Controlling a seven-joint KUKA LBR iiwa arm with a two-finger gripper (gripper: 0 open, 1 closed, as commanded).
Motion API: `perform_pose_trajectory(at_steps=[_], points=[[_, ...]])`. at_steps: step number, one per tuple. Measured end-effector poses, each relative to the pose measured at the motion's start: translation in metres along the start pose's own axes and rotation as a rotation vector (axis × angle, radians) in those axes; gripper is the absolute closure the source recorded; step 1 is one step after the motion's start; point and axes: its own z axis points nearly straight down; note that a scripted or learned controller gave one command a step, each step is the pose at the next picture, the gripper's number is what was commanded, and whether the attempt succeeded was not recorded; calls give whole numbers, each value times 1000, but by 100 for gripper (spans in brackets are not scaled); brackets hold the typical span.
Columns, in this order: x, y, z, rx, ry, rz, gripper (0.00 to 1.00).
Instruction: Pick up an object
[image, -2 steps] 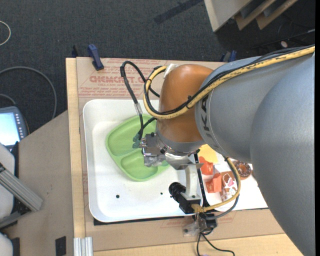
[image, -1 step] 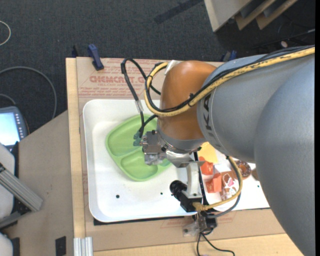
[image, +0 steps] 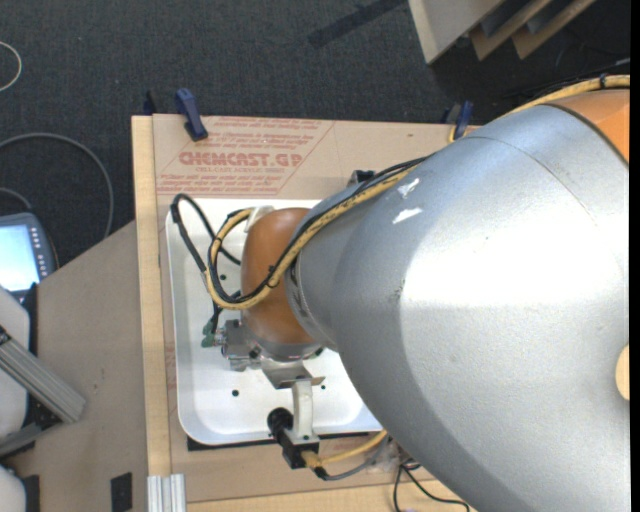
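Grey arm (image: 470, 300) across most of the view from the right, orange band (image: 272, 270) above the wrist, wrist pointing down into the left white bin (image: 190, 330). Black and yellow cables (image: 215, 260) looped beside the band over the bin's upper left part. Gripper (image: 240, 345) low over the bin floor, mostly hidden under the wrist; cannot tell how it stands, or whether anything is in it. Small green bit (image: 211, 330) at the gripper's left side, possibly an object, too small to be sure. White bracket (image: 300, 405) with a black part at the bin's near rim. Brown printed board (image: 240, 155) behind the bin, blue clamp (image: 190, 113) at its far edge.
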Motion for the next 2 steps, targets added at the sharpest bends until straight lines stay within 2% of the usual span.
perform_pose_trajectory(at_steps=[1, 2], points=[[-3, 2, -125, -8, 2, 3, 100], [-4, 0, -117, 4, -3, 4, 0]])
